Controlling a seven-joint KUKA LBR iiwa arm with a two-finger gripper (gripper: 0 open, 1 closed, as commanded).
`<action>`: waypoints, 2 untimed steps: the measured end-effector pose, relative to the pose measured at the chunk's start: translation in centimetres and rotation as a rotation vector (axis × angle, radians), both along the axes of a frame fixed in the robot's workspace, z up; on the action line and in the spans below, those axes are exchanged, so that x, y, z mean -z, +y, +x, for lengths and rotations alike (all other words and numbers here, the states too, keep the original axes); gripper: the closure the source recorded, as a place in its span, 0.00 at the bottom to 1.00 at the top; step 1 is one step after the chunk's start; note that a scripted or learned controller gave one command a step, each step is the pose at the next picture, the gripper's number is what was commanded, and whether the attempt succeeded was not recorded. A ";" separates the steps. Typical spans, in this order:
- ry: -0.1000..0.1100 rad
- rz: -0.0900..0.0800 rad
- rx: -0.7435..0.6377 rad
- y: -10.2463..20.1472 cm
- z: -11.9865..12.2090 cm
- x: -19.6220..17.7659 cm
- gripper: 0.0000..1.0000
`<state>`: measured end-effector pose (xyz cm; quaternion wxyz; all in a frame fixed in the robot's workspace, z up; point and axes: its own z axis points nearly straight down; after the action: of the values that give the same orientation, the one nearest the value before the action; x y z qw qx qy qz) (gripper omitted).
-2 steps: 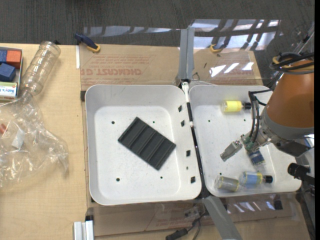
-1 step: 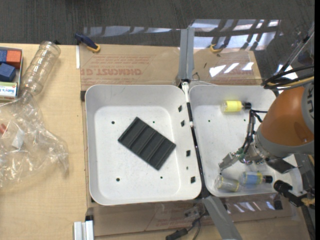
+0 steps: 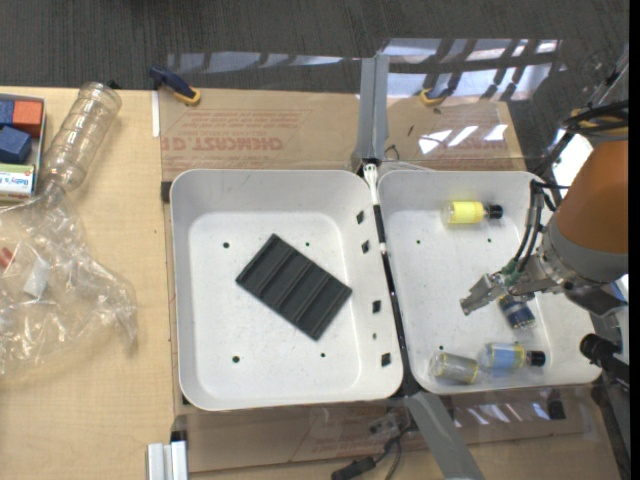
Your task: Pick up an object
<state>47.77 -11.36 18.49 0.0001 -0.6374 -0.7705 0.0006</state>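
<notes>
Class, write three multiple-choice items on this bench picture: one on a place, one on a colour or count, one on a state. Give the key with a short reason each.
1. Where does the black ribbed panel lie?
A. left bin
B. right bin
C. on the bench

2. What colour is the bottle at the right bin's far side?
A. red
B. yellow
C. green

3. How does the clear bottle near that bin's front wall rest?
A. upright
B. on its side
C. leaning on the wall

Key: 1 A, it lies in the left bin; 2 B, its body is yellow; 3 B, it lies flat.

Upside-down red print on cardboard sheet (image 3: 258,128), seemingly "CHEMCYST", small print unreadable
</notes>
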 end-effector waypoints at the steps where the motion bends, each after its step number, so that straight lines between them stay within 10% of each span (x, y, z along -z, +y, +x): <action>1: 0.004 0.002 -0.029 -4.3 -0.2 7.1 0.00; 2: 0.005 0.002 -0.027 -4.4 -0.2 6.3 1.00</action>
<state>47.58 -15.74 12.20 0.0026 -0.6269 -0.7791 0.0012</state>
